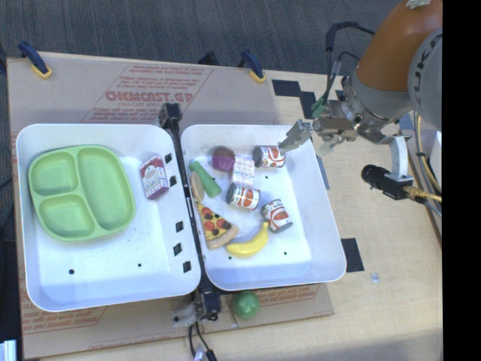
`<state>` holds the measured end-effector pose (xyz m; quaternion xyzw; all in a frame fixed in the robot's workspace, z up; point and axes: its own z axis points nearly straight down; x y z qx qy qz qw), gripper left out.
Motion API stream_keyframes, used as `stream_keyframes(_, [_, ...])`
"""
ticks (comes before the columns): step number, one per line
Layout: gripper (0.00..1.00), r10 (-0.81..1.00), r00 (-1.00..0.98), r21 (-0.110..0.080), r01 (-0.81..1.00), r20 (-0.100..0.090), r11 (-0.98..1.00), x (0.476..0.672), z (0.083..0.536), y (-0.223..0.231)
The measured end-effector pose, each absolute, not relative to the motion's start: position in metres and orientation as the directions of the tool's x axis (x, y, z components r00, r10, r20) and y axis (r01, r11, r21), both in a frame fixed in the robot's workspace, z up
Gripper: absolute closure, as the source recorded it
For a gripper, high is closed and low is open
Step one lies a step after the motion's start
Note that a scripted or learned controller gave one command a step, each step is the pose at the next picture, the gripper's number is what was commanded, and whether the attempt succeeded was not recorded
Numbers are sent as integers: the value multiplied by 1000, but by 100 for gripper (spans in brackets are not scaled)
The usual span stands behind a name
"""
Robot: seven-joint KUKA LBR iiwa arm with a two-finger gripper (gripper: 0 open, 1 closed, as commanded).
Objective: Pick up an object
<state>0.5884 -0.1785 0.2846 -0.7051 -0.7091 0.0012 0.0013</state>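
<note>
While the arm reaches in from the right, the scene reads as follows.

Arm: grey body with an orange band [394, 40], positioned above the far right corner of the right bin.
Gripper [294, 137]: over the far right rim of the right bin, just beside the far can; nothing is seen between its fingers.
Jaws: cannot tell whether apart or together; the tip appears as one slim grey shape.
Right bin [319, 235]: shallow, white, carries the cluster of pick objects.
Far can [268, 156]: red and white label, lying on its side near the far right corner of the right bin, closest object to the gripper.
Middle can [243, 196]: lying on its side near the bin centre.
Near can [276, 215]: tilted, just right of the banana.
White packet [243, 168]: between the purple item and the far can.
Purple item [222, 159]: rounded, at the far side of the cluster.
Green vegetable [204, 180]: elongated, near the left wall.
Pizza slice [213, 225]: touching the banana.
Banana [250, 244]: yellow, nearest item in the cluster.
Left bin [98, 277]: shallow, white, beside the right bin.
Green tray [81, 192]: three compartments, left part of the left bin.
Red pouch [154, 177]: just right of the green tray.
Green ball [244, 304]: outside the bins, on the cardboard at the near edge.
</note>
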Motion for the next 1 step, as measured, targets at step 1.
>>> stream_keyframes(1, [0,1000,-7,-8,1000,1,7,585,130,-127])
